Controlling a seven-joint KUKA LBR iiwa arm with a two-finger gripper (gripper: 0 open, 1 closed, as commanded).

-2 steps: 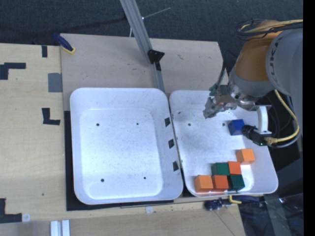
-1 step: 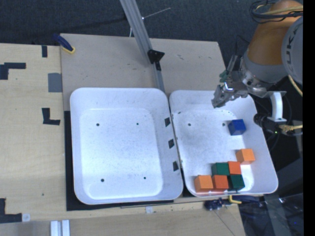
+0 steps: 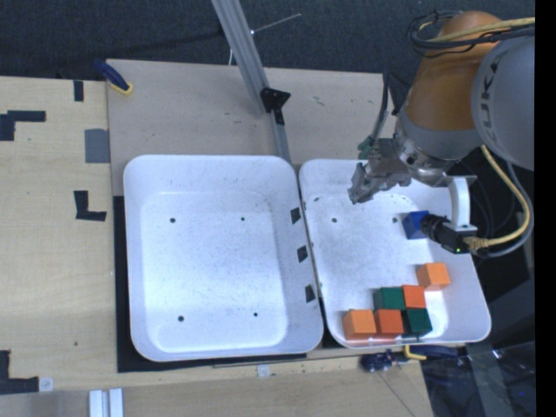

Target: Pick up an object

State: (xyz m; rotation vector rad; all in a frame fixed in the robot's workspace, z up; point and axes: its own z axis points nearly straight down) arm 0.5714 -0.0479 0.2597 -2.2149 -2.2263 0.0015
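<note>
The tabletop point(image 3: 200, 111) carries two shallow white bins side by side. The left bin point(image 3: 139, 233) shows only small dark marks on its floor. A grey metal pole point(image 3: 243, 37) slants down from the far edge to a black clamp point(image 3: 274, 99) just beyond the gap between the bins. The right bin point(image 3: 347, 241) holds all the blocks, grouped at its near right corner: an orange block point(image 3: 358, 322) at the near edge, a second orange block point(image 3: 389, 321) touching its right side, a dark green block point(image 3: 390, 298) just behind that, a red-orange block point(image 3: 413, 297) and a dark green block point(image 3: 419, 321) further right, and a separate orange block point(image 3: 433, 274) near the right wall. A blue block point(image 3: 415, 223) lies apart, farther back. The hand point(image 3: 365, 189) hangs over the far part of the right bin, well apart from the block group; whether its fingers are spread or pressed together cannot be told, and nothing is seen between them. The arm point(image 3: 460, 76) enters from the right.
</note>
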